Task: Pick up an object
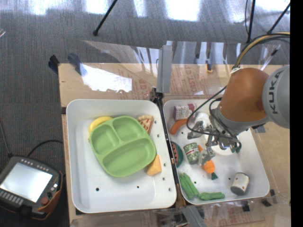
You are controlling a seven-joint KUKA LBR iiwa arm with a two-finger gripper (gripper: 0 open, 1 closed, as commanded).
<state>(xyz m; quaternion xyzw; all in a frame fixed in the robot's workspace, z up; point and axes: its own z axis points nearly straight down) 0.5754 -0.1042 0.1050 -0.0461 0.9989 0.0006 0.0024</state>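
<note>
the jaws (208, 156) are hanging over the right bin (255, 174); i cannot tell how they are set. the toy carrot (209, 167) is lying just below them. the green cup (191, 152) is standing just left of the carrot, the small can (240, 183) lower right, green beans (189, 186) lower left.

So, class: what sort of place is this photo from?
Probably a robotics lab: a KUKA arm reaches over two white bins of toy food, with a teach pendant and tripod legs on the carpet.
</note>
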